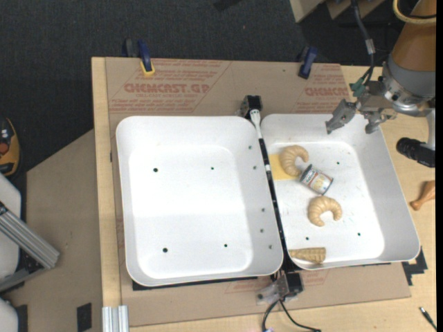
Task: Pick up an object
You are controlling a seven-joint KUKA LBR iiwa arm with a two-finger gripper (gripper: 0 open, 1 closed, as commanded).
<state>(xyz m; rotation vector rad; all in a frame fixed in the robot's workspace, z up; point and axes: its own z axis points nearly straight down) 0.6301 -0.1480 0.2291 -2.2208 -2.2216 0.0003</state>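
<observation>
The right bin [374, 206] holds a tan croissant [293, 158] lying partly on a flat yellow piece [278, 167], a small jar [315, 179] with a pale label just right of it, a second croissant [324, 209] lower down, and a tan wedge [307, 256] at the front rim. My gripper [356, 118] hangs over the bin's far right edge, well above and behind these objects. Its two grey fingers [338, 119] are spread apart with nothing between them.
The left bin [187, 199] sits beside the right one on a brown board [208, 81] held by blue clamps [144, 55] at the back. A black clip [250, 106] joins the bins at the far edge. Dark objects lie off the board at right.
</observation>
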